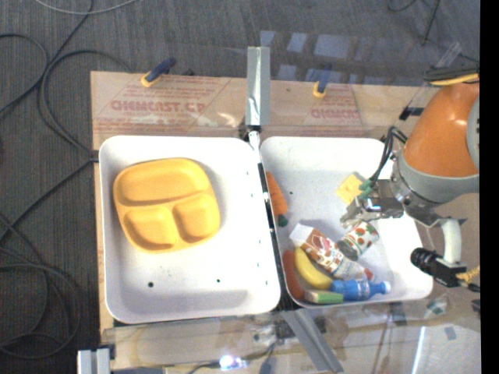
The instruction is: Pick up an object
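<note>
White right bin, gripper low among clutter.
Banana, blue bottle, carrot lie left; small can sits just below fingers, untouched; finger state: cannot tell.

Two white bins side by side on the bench. Left bin: a yellow divided tray toward ten o'clock. Right bin: an orange carrot along the nine o'clock wall; a banana, a blue bottle and a red-patterned packet crowded at six o'clock; a yellow card near centre. Gripper low at three o'clock, just above a small printed can.
</note>
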Controlling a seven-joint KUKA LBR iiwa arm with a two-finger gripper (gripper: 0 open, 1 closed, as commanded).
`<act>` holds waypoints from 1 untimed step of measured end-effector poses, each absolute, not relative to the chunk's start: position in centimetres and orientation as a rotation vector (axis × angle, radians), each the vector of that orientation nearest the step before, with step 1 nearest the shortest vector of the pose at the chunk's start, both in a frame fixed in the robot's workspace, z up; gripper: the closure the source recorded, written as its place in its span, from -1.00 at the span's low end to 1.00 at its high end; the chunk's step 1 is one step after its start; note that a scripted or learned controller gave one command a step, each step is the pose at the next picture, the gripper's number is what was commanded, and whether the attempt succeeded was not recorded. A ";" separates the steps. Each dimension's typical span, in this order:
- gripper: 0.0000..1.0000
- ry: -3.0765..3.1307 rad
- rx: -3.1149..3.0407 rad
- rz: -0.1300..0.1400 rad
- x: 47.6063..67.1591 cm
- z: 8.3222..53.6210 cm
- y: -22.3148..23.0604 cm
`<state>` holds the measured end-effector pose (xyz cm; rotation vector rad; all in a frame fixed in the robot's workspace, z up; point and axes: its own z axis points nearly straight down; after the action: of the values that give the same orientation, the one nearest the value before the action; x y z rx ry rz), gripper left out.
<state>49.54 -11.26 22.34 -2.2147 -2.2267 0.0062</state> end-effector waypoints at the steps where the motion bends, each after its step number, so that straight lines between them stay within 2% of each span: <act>1: 1.00 -2.206 -2.233 0.002 48.4 22.9 -11.2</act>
<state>48.42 -11.22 22.86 -2.2334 -2.2056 0.0021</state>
